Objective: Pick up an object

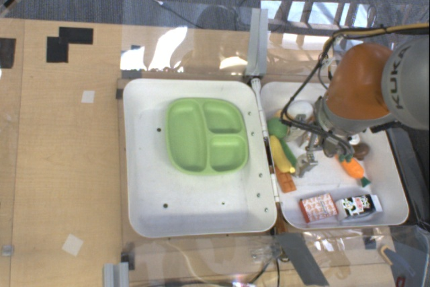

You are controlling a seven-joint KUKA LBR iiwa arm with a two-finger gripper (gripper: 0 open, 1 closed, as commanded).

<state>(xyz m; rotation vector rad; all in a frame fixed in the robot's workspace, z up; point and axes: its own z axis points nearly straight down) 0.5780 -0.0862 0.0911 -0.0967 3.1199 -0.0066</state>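
Pincer [310, 159]: low over the middle of the right bin [396, 212]; apart or together, cannot tell; nothing seen clamped.
Likely target: yellow corn cob [283, 154], lying flat just beside the pincer, on the side toward the left bin [144, 212].
Long axis: roughly along the dividing wall, slightly slanted; probably best spanned across the narrow width.
Crowding: green vegetable [276, 127] close at the far end, orange block [287, 183] close at the near end.
Edge: dividing wall just beyond the cob, so scant room there.
Alternative: carrot [353, 169] near the pincer's opposite side.
Open room: bare floor between the pincer and two small cartons [317, 208] by the near rim.
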